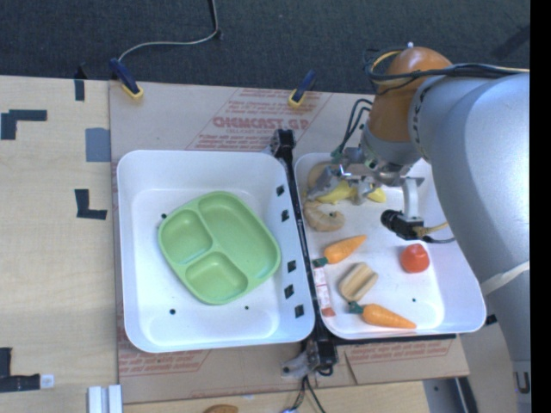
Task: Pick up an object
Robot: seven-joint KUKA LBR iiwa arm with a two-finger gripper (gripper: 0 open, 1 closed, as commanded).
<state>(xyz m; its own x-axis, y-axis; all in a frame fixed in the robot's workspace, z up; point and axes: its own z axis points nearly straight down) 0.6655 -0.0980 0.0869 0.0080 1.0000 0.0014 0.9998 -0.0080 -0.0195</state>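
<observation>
Gripper (351,175) low over the yellow banana (343,194) at the upper left of the right bin (448,304), and its grip state I cannot tell. That banana looks light, smooth plastic, likely slippery; pinching across its middle seems best.

One camera looks down from above the table (52,231) at a slant, far enough off to take in both white bins whole. The left bin (138,256) sits near the middle of the frame and the right bin (448,308) lies toward the right. The table's far edge runs across the upper part of the picture, with dark carpet (103,15) beyond it, so the lens faces away from the near edge at the bottom. The grey arm (482,162) comes in from the right and looms large, close to the lens.
</observation>
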